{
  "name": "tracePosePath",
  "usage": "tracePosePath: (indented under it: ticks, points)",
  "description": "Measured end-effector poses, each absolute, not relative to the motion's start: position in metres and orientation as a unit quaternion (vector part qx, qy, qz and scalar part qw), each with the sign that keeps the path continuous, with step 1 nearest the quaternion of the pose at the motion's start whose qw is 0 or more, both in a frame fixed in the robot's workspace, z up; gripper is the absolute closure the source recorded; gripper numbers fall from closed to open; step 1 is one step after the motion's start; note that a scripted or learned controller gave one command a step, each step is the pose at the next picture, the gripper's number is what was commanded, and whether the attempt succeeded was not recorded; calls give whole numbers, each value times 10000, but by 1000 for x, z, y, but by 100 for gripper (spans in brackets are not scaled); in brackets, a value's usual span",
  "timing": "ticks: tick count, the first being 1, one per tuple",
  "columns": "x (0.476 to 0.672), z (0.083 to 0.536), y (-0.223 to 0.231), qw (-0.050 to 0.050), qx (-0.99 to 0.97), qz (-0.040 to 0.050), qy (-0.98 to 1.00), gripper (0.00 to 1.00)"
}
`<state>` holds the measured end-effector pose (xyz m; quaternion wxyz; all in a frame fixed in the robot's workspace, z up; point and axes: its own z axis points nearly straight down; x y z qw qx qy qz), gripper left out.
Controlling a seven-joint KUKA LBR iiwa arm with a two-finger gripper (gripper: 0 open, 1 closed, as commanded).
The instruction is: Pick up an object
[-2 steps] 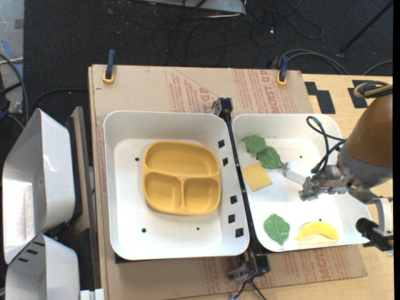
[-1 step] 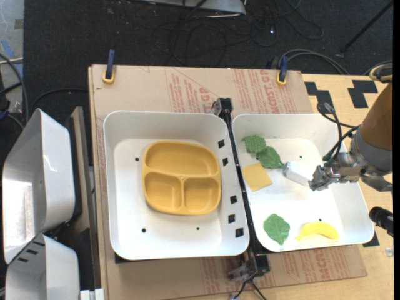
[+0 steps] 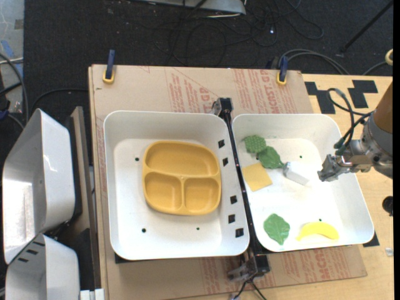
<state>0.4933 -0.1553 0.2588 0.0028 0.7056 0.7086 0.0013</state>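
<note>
- Where the cardboard-covered bench (image 3: 187, 83) stands on dark carpet (image 3: 56, 30), we see two white bins (image 3: 119, 167).
- Cables (image 3: 200, 36) trail beyond.
- We cannot tell the gripper's (image 3: 327, 171) state.

Bright even overhead light, soft shadows, sharp, no blur

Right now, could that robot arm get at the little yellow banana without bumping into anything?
Probably yes. The gripper hangs over the right bin's right side, and the banana lies below it near the front edge, with bare white floor between. The green leaf sits apart, to the banana's left.
</note>
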Motion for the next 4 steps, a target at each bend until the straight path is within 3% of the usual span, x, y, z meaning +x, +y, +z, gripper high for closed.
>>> tracePosePath:
  ticks: [4]
  points:
    - [590, 218, 35, 2, 7041, 10, 7101, 100]
